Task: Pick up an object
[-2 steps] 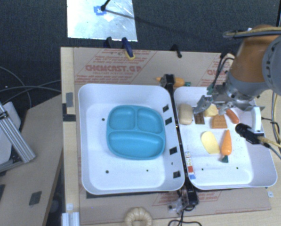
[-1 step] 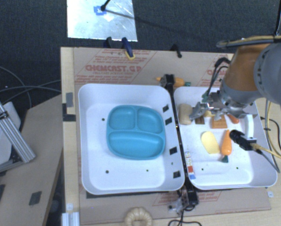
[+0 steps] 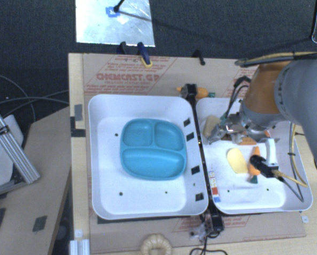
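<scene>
Dark carpet lies around a cardboard-covered surface (image 3: 126,73) that carries two white bins side by side. No single object is named for the pick, so the candidates are the loose things in the right bin (image 3: 254,209). A pale yellow piece (image 3: 236,160) lies near that bin's middle. A tan object (image 3: 210,124) rests at its far left corner, and an orange piece (image 3: 247,141) lies between the two, partly hidden under the robot.

The gripper (image 3: 222,133) sits low over the far left part of this bin, just beside the tan object and near the orange piece. I cannot tell whether its grip is released or clenched, and nothing can be made out held in it. The grey arm (image 3: 301,89) reaches in from the right above it.

By my reading the pick is not yet done, with every object resting on the bin floor. A firm grasp and a lift are left.

Further left, the left bin (image 3: 110,195) holds a blue divided plate (image 3: 153,147), well apart from the gripper.
</scene>
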`<control>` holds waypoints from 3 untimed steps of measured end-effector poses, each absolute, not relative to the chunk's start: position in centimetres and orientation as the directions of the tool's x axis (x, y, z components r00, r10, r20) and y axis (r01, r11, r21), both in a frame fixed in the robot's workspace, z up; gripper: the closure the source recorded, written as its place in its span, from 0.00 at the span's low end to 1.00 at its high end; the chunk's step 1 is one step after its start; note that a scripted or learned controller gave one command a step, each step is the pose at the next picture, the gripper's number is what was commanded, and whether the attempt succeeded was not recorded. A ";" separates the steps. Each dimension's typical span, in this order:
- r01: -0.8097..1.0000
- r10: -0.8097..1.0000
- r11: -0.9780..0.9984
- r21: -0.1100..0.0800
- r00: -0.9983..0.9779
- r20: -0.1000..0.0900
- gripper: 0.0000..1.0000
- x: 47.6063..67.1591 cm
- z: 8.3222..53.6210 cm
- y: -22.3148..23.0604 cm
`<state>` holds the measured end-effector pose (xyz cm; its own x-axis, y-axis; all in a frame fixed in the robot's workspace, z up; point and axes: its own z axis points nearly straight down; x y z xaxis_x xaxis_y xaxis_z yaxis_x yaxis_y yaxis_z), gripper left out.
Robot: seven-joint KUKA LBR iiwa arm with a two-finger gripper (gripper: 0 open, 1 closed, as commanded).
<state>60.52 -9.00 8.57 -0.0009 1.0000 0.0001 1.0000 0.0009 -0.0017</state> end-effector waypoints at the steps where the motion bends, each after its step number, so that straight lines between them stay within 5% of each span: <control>1: 1.000 1.000 0.001 -0.001 -0.001 0.000 1.00 60.5 9.8 -9.0; 3: 1.000 1.000 0.005 0.006 -0.005 0.000 1.00 60.7 20.2 -8.8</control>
